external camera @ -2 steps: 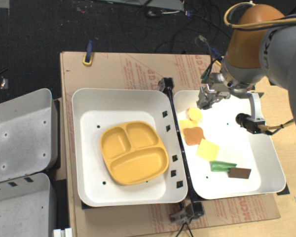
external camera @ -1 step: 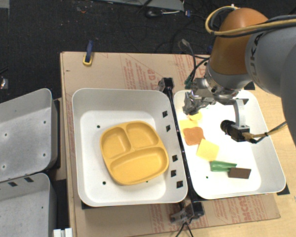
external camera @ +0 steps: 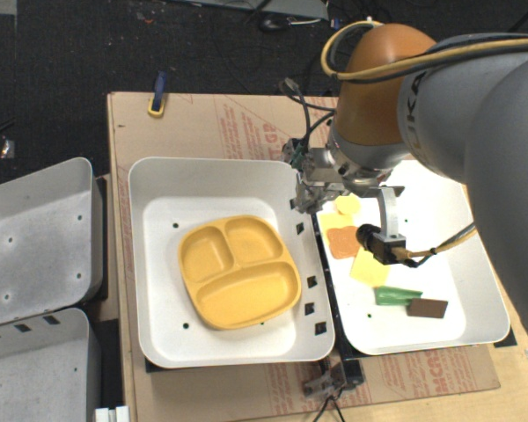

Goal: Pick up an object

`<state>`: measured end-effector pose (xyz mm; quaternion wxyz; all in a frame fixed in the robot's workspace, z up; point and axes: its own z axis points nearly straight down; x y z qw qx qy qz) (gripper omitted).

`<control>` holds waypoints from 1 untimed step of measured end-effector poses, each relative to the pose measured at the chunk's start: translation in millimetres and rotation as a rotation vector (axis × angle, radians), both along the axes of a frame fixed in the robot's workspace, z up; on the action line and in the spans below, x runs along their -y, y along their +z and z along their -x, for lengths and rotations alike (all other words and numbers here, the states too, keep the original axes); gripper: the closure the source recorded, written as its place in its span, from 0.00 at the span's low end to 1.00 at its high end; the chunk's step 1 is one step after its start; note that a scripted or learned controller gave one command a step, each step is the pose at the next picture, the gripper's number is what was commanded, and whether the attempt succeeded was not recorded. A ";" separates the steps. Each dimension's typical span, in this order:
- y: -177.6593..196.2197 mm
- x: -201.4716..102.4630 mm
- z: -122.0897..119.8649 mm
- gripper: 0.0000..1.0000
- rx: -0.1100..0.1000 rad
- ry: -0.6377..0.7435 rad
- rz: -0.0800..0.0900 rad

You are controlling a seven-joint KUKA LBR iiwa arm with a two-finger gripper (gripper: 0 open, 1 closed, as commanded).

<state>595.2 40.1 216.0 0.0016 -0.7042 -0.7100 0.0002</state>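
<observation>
Hand: the hand [external camera: 319, 190] sits in the upper middle of the frame, over the upper left corner of the right bin [external camera: 473, 322], close to the wall where the two bins meet.
Hand state: cannot tell whether it is wide or narrow; the wrist above covers it.
Arm: the grey arm [external camera: 475, 95] comes in from the upper right of the frame, and its orange band [external camera: 378, 86] is directly above the hand.
Small yellow piece [external camera: 346, 207]: just below and right of the hand, in the upper left part of the right bin.
Orange piece [external camera: 341, 241]: flat, just below the small yellow piece, near the bin's left wall.
Larger yellow piece [external camera: 368, 269]: flat, at the orange piece's lower right corner.
Green piece [external camera: 394, 296]: long and narrow, lying across, just below the larger yellow piece.
Brown block [external camera: 428, 308]: at the right end of the green piece, apparently touching it.
Left bin [external camera: 158, 236]: middle of the frame, side by side with the right bin.
Yellow plate [external camera: 238, 271]: a three-compartment plate lying flat in the middle of the left bin, well apart from the hand.
Tabletop [external camera: 220, 121]: a brown surface with red print under both bins.
Blue-handled tool [external camera: 158, 95]: on the tabletop's upper left corner, far from both bins.
White trays [external camera: 35, 227]: at the left edge of the frame, off the tabletop.
</observation>
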 end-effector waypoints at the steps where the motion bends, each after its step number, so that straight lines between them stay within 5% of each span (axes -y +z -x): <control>1: 6.8 -54.9 3.9 1.00 0.003 0.001 0.000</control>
